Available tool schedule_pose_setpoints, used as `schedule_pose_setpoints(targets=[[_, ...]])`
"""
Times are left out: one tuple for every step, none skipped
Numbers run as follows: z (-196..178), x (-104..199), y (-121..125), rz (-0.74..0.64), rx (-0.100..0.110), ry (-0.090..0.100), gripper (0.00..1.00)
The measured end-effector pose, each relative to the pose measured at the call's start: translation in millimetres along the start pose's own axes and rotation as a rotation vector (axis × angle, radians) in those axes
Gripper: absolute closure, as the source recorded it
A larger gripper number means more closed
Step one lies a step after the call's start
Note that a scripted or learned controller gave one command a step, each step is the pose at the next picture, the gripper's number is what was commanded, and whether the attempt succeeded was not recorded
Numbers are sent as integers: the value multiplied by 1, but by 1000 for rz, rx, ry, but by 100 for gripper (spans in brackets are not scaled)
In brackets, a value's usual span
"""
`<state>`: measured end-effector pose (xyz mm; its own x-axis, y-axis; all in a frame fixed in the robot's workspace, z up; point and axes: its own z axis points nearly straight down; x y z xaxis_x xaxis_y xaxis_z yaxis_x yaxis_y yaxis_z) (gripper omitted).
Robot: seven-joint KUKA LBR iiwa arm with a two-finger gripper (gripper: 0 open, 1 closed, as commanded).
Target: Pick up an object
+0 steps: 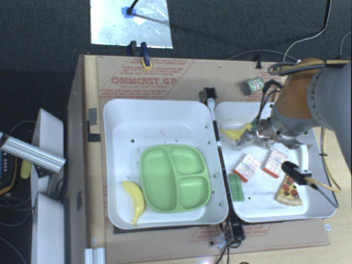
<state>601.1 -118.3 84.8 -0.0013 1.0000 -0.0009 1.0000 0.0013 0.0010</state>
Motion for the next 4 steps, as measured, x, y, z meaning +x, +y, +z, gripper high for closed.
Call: schedule_pose_setpoints(targets=[[0,-38,-57,1,0,-1,0],[-85,26,-8,-3,-4,1,0],[-4,-25,-77,0,-8,-1,0],[-28,30,-29,-3,-2,2,0]])
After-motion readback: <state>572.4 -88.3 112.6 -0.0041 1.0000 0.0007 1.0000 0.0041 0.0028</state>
